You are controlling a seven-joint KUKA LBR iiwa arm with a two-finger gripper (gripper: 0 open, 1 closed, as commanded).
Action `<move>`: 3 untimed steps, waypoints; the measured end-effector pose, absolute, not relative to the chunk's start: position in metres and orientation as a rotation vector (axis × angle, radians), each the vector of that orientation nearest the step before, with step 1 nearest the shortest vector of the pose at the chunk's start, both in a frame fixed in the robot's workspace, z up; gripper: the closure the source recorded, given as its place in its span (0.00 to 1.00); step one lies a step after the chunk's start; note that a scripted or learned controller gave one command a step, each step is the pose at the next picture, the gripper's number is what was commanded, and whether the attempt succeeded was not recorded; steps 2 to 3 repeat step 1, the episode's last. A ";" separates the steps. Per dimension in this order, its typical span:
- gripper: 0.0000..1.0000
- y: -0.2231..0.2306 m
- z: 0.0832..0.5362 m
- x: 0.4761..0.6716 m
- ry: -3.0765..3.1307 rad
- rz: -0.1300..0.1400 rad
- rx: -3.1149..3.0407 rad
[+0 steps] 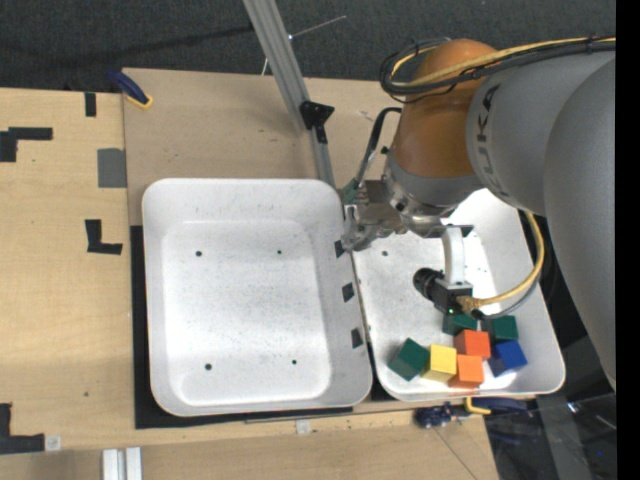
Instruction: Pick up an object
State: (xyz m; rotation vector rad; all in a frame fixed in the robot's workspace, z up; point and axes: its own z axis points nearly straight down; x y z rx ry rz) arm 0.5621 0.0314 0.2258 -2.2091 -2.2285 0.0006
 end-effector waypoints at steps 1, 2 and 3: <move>1.00 0.086 0.227 0.556 -2.229 0.001 -2.210; 1.00 0.086 0.227 0.556 -2.229 0.001 -2.210; 1.00 0.086 0.227 0.556 -2.229 0.001 -2.210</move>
